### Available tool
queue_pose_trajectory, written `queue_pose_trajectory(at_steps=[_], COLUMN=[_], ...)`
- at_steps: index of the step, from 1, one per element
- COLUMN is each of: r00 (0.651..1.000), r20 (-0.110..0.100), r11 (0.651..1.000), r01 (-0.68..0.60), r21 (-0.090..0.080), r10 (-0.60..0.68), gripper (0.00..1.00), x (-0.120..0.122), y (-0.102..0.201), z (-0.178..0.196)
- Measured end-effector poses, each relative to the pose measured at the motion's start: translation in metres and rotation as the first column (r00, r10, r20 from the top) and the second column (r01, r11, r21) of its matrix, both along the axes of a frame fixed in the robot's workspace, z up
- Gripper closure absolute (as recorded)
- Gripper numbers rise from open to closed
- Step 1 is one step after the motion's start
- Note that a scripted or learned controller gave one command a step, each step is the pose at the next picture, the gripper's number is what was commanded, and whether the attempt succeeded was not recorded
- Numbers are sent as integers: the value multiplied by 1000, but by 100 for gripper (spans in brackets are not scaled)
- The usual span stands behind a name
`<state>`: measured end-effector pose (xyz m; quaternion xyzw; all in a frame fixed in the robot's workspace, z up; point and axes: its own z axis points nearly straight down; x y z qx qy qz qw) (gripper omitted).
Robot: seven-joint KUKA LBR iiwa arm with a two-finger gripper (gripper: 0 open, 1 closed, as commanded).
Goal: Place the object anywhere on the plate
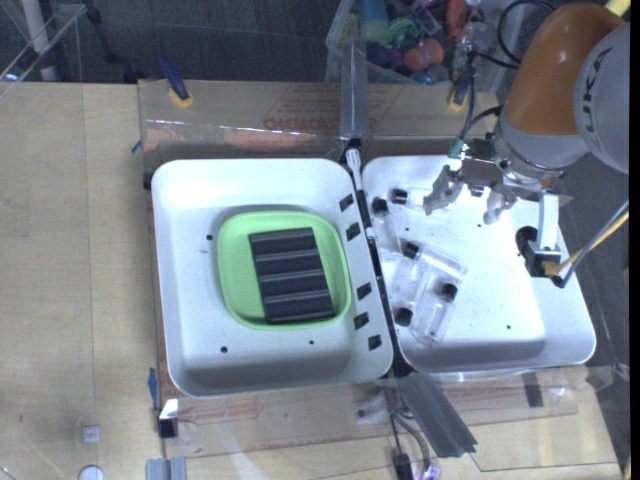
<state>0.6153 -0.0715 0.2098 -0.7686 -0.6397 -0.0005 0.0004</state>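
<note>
A clear plastic, boxy object (428,286) with small black caps lies flat on the floor of the right-hand shallow white bin (560,338), below and a little left of the two-finger metal gripper (468,200). The gripper hangs above the bin's far half, its two pale fingers (440,192) spread apart with nothing between them (the clear piece sits well short of them). Farther left of the gripper, past the black divider strip (362,258), the left white bin (185,268) holds a light green, rounded square plate (232,268), and a dark grey ribbed slab (292,274) rests on that plate. Above and to the right of the fingers, the arm's orange band (555,63) meets its grey casing. Behind the bins stands a clear container of colourful toys (410,18).
</note>
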Motion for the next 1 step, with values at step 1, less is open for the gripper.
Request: queue_pose_trajectory(at_steps=[1], r00=[998], r20=[0], r11=[998], r01=[56], r21=[-2], r10=[-56], gripper=[0], x=[0], y=[-51], z=[53])
